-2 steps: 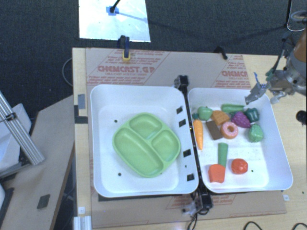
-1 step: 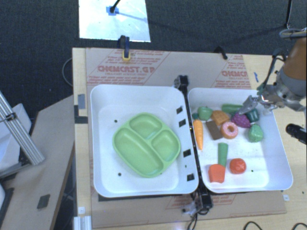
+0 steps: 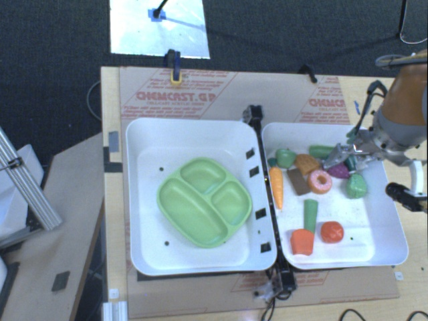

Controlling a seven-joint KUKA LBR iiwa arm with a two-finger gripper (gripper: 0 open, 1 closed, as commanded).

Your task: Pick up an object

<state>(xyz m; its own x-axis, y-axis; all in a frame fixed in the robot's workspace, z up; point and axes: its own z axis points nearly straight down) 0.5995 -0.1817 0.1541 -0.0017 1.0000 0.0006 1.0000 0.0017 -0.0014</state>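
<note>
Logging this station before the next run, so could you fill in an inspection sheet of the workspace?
Surface: bench bearing two white bins, left bin and right bin.
Job's things: in the right bin, carrot, doughnut, tomato, green stick, orange cup, purple piece, other toy food.
Clutter: green divided plate in the left bin.
Grippers: end effector low over the right bin's far side by the purple piece; grip unclear.
Cables: black cable at upper right.
Surroundings: dark carpet, metal sheet, yellow clamp.
</note>
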